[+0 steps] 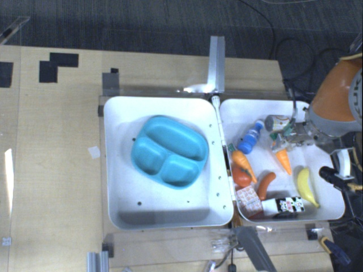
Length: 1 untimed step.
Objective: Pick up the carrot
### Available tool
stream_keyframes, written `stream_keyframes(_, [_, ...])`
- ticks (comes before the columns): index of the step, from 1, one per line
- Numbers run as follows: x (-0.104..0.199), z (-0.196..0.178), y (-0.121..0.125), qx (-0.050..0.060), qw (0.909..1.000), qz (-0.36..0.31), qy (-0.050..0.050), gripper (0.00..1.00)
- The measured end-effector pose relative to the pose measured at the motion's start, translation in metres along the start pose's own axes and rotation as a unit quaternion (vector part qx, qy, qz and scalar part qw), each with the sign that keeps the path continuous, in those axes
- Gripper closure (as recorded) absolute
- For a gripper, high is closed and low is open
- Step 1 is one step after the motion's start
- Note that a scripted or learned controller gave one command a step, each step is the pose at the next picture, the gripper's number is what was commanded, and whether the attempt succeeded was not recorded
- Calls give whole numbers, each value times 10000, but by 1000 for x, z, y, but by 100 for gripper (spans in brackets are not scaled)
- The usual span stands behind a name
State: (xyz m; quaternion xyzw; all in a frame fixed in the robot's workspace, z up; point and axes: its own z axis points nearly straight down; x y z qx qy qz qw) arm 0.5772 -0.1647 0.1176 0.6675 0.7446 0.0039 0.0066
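Note:
The carrot is a small orange cone lying in the right bin, its tip pointing toward the front. My gripper hangs at the end of the grey arm with the orange band, which reaches in from the right. It sits just behind the carrot's thick end, very close to it or touching it. From this view I cannot make out whether the carrot is in its grasp.
The right bin also holds a blue bottle, a metal can, a longer orange vegetable over a red tomato, a sausage, a banana, a dark bottle and a red-white packet. A blue divided plate lies in the left bin.

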Motion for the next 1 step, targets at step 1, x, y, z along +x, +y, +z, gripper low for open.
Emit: stream_keyframes(1, [56, -81, -21, 44, 9988, 481, 13, 100])
